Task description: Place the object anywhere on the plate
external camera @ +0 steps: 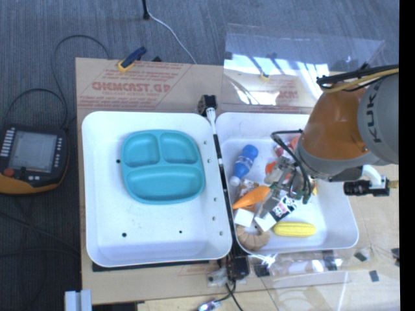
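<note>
Camera view: the claw (284,188) dips into the toy pile at lower right, hunting something for the blue plate (162,166). I cannot tell its grip.

1. The arm (363,125) is cut off by the right edge.
2. Part of the right bin (337,232) is covered by the arm.
3. The objects under the gripper (285,193) are crowded together and cannot be identified.
4. The fingers' state cannot be told.
</note>
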`<state>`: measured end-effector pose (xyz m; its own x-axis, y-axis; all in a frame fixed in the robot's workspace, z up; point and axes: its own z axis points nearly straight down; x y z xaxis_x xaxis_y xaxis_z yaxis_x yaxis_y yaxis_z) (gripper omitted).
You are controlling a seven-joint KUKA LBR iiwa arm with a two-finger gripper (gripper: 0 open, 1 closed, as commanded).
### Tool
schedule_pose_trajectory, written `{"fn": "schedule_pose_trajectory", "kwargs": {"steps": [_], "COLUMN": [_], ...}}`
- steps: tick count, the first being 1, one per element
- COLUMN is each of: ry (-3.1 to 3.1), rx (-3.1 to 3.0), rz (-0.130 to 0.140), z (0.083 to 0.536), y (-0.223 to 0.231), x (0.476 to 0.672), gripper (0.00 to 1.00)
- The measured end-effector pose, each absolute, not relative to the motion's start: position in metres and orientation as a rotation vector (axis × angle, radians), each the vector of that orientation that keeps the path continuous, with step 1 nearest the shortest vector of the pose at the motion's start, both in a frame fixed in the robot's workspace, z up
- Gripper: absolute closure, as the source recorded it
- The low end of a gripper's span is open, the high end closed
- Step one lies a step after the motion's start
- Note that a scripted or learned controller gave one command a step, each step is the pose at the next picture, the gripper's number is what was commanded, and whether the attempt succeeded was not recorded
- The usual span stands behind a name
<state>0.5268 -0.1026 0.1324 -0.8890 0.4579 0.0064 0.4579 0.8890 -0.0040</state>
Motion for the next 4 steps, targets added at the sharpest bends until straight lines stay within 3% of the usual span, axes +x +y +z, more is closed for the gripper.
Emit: {"fn": "schedule_pose_trajectory", "kwargs": {"steps": [1,2,3,4], "ry": [-3.046,-2.974,-2.808,-2.592], "rx": [-0.735,-1.008,-1.398,-1.768], "rz": [0.002,0.002,0.006,0.011], "z": [0.139,0.181,0.179,0.179], "y": [-0.101,-0.06,0.0,0.098], "x": [0.528,0.537,0.568,0.61], "gripper": [1.0,1.0,1.0,1.0]}}
